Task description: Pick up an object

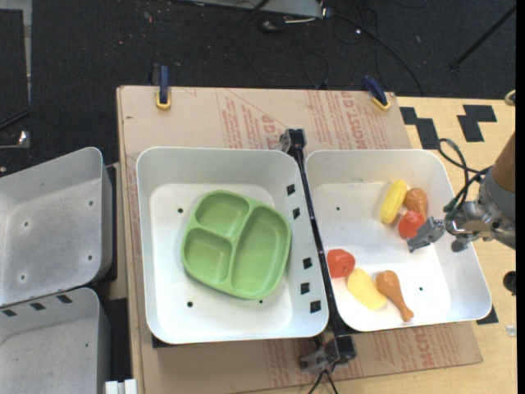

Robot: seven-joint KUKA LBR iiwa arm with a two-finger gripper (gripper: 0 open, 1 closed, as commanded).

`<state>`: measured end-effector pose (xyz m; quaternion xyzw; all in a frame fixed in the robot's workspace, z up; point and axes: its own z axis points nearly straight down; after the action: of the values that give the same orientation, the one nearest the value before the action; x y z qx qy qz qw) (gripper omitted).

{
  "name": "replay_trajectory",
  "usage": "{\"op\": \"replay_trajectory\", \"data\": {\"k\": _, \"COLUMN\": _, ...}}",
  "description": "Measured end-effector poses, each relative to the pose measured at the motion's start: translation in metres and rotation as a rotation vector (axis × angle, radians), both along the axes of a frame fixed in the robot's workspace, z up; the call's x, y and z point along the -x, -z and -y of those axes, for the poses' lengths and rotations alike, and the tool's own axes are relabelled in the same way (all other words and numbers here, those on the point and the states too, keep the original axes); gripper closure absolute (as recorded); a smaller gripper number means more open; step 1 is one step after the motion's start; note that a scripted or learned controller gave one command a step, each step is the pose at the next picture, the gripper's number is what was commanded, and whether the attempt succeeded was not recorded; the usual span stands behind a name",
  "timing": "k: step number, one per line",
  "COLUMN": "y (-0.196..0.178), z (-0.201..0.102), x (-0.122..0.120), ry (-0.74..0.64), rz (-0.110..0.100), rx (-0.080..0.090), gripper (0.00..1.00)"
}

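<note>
tool [428, 235] low over right bin [466, 300]

The right bin [361, 171] contains six small toy food items.

- Corn cob [394, 201]: yellow, elongated, lying tilted in the far right part of the bin.
- Orange-brown piece [417, 199]: just beside the corn cob on its right, touching it; exact type cannot be told.
- Red piece [410, 222]: rounded, directly below the orange-brown piece and touching it.
- Red tomato-like piece [340, 262]: rounded, near the bin's left wall, toward the front.
- Yellow piece [366, 290]: oblong, lying diagonally, its upper end touching the red tomato-like piece.
- Chicken drumstick [394, 292]: orange-brown, lying flat just right of the yellow piece, thick end toward the back, bone end toward the front right.
</note>
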<state>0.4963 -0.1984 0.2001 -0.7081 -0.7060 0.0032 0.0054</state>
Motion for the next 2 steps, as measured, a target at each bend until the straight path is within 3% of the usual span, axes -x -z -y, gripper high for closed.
{"op": "replay_trajectory", "data": {"k": 1, "y": -0.006, "z": 0.0, "x": -0.003, "ry": -0.003, "rz": 0.011, "rx": 0.003, "gripper": 0.0}}
{"op": "replay_trajectory", "data": {"k": 2, "y": 0.052, "z": 0.002, "x": -0.012, "ry": -0.002, "rz": 0.008, "rx": 0.002, "gripper": 0.0}}
